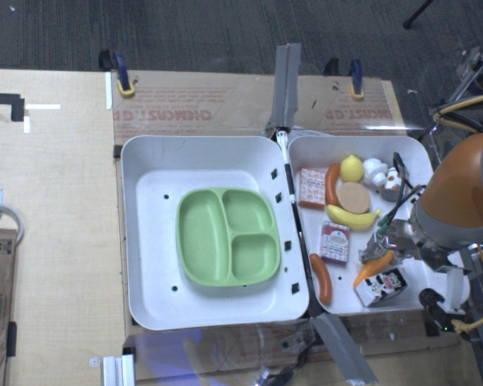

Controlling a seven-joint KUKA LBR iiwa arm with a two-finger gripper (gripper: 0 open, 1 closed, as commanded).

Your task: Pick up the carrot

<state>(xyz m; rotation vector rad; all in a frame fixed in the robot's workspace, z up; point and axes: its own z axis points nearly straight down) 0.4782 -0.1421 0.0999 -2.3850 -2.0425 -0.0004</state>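
A grey bar (342,351) lies at the bottom, just below the two white bins, and part of it is cut off by the edge. The left bin (145,240) holds a green plate (228,236) with three parts. The right bin (423,153) holds the food. The carrot (373,268) is orange and lies tilted near the bottom right of that bin, on top of a small black and white box (384,287). The gripper (388,246) sits right over the thick end of the carrot and hides it. The metal there is dark and mixed up, so I cannot tell if it is open, closed, or holding the carrot. The big arm (460,195) covers the right side of the bin. To the left of the carrot are a red packet (335,242) and a sausage (321,278). Higher up are a banana (352,215), a round brown thing (355,197), a lemon (351,167), another sausage (331,183) and a pink packet (311,187). Some small white things (377,171) by the lemon are hard to make out
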